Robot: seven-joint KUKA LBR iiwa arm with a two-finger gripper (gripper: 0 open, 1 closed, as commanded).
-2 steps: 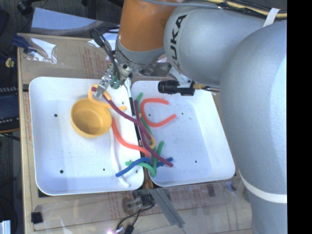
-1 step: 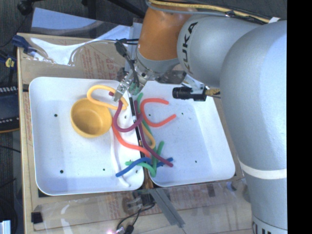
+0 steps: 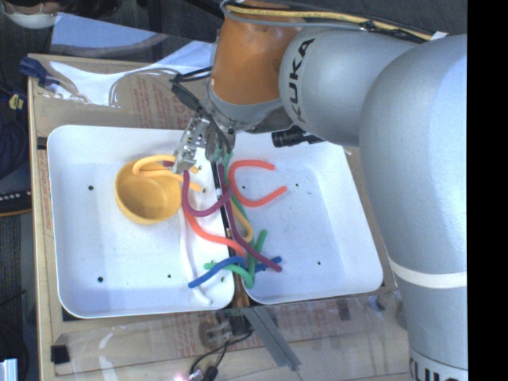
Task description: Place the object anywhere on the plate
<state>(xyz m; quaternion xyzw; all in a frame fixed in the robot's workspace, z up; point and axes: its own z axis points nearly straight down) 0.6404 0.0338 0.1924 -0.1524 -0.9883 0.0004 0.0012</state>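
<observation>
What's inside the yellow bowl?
The yellow bowl looks bare inside. The gripper hangs over its back rim, hiding that edge, with colored strings draped beside it.

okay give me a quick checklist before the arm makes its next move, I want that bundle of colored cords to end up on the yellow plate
1. Plate reachable: ok. The yellow plate sits unobstructed in the left bin.
2. Cords on the plate: not ok. The colored cords straddle the divider between the left bin and the right bin, beside the plate.
3. Tool over the load: ok. The tool hangs above the cords' upper end, near the plate's rim.
4. Cords gripped: cannot tell. The contact point is too small to read.
5. Snag risk: not ok. The strands are tangled and spread, so some may likely trail off the plate.
</observation>
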